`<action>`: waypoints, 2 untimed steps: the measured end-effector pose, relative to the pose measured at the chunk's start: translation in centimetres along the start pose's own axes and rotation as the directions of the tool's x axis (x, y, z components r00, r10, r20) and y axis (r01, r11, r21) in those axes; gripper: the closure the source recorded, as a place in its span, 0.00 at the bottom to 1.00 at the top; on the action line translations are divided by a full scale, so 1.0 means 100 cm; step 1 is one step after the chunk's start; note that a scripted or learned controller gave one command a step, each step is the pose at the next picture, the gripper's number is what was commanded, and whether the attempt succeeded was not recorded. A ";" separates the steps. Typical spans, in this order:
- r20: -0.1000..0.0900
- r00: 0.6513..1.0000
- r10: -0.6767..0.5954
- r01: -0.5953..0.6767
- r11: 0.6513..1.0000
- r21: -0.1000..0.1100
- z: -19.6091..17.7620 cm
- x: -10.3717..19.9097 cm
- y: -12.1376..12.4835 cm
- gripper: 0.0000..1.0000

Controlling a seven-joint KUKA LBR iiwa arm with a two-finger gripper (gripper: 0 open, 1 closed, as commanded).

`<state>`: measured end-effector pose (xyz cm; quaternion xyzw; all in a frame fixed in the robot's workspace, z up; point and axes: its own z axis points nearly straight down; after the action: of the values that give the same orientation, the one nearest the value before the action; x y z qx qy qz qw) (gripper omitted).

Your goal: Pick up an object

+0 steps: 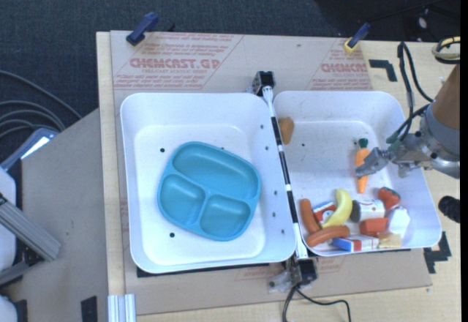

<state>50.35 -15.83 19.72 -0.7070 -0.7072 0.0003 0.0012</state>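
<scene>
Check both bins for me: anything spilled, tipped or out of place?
Nothing spilled. The toy food is heaped in the right bin's near corner, one brown piece lying apart by the divider. The blue plate lies flat in the left bin.

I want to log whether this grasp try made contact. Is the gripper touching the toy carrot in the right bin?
Cannot tell. In the camera view the gripper sits right beside the toy carrot, overlapping it at this slant, so neither contact nor a gap shows plainly.
</scene>
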 end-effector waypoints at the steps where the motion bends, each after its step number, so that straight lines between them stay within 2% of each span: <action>1: 0.001 1.000 0.001 -0.001 1.000 -0.001 0.113 -0.027 -0.013 0.00; 2: 0.001 1.000 -0.001 0.001 1.000 -0.003 0.110 -0.028 0.074 0.00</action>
<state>57.72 -18.60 8.73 -0.7067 -0.7075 -0.0002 -0.0003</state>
